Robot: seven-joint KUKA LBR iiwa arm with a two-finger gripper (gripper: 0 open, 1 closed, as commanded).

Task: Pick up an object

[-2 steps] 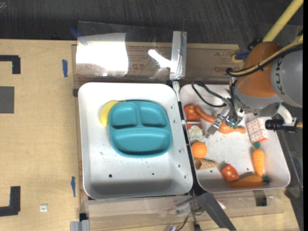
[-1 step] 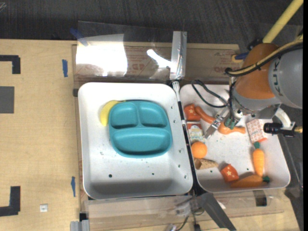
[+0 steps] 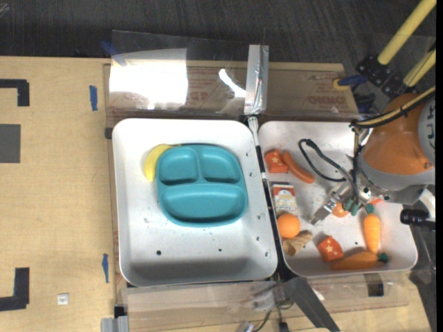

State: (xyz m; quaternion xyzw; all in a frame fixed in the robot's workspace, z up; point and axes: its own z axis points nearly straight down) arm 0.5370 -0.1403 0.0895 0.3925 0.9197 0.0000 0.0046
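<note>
Approach step: gripper (image 3: 331, 206) low in right bin (image 3: 408, 258) at frame right, apparently empty, finger state unclear; toy carrot (image 3: 372, 232) just right of it, so next descend and close.

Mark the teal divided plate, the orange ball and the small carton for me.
teal divided plate (image 3: 201, 183): camera view, on the ridge between its compartments.
orange ball (image 3: 288, 225): camera view, the middle of its top.
small carton (image 3: 284, 199): camera view, its printed face.

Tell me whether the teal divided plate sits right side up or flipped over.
Right side up: the teal plate in the left bin shows its three recessed compartments facing the camera.
</note>
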